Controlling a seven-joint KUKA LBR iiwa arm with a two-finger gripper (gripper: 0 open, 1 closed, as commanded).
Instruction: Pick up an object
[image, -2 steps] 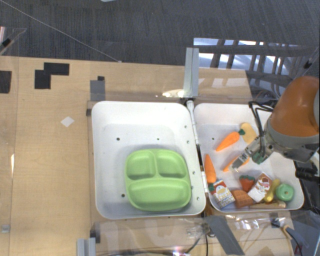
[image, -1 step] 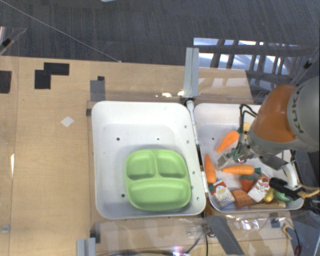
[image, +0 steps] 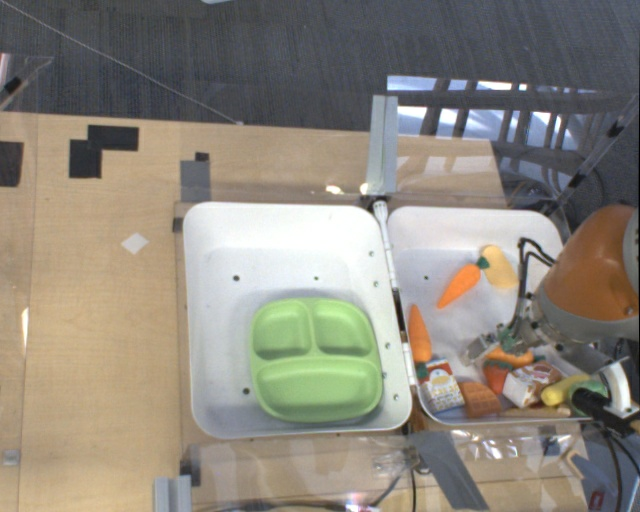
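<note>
Two carrots (image: 459, 285), one green plate (image: 316, 359).

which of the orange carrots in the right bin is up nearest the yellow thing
The upper carrot, lying at a slant with its green top almost against the yellow object. The other carrot lies lower, along the bin's left wall.

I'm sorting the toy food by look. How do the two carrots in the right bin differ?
The upper carrot lies slanted on bare floor in the right bin, its green top showing at its upper right. The lower carrot lies almost upright against the bin's left wall, touching the clutter below, and no green top is plain. Both are orange and tapered.
</note>
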